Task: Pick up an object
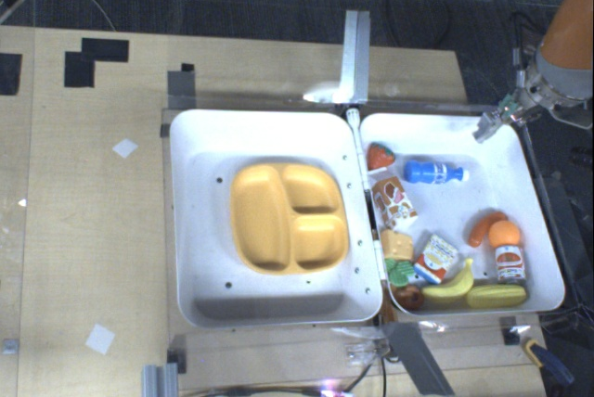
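Observation:
The right bin (520, 163) holds several toy foods. A blue bottle (433, 171) lies near its back, with a red strawberry (379, 156) to its left. A snack packet (393, 203) and a yellow block (396, 245) lie along the left wall. At the front are a small carton (438, 256), a banana (450, 286), an orange carrot (489, 228) and a red-labelled bottle (508, 261). My gripper (489, 124) hangs over the bin's back right corner, apart from all of them, with nothing seen in it.
The left bin (200, 200) holds a yellow divided plate (286, 216). A metal post (356, 52) rises behind the seam between the bins. The arm's orange band (571, 29) is at the upper right. Bare wooden bench (83, 228) extends to the left.

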{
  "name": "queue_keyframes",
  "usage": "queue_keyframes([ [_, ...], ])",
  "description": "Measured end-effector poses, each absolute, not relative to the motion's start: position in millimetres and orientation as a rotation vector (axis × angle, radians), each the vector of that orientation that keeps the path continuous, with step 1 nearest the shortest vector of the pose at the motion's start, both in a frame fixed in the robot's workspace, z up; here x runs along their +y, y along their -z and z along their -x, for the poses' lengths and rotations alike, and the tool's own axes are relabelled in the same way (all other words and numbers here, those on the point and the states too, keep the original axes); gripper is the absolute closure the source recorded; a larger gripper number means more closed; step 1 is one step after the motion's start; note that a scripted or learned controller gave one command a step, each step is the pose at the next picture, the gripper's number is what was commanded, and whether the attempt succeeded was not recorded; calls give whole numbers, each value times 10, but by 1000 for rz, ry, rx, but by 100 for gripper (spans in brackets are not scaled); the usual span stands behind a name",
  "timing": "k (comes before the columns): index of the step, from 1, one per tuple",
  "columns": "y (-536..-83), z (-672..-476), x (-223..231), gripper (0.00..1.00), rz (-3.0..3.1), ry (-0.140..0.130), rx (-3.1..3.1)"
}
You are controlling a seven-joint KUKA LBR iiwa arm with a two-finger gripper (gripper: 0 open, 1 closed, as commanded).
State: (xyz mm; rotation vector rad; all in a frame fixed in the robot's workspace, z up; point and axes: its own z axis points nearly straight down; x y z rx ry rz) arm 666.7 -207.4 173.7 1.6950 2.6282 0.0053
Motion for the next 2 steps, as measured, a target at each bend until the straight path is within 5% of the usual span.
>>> queue_keyframes([
  [1, -1638, -6198, -2056, 100, -1907, -4, 2489],
  [2, -1589, -6708, -1109, 100, -2432, -7, 1985],
])
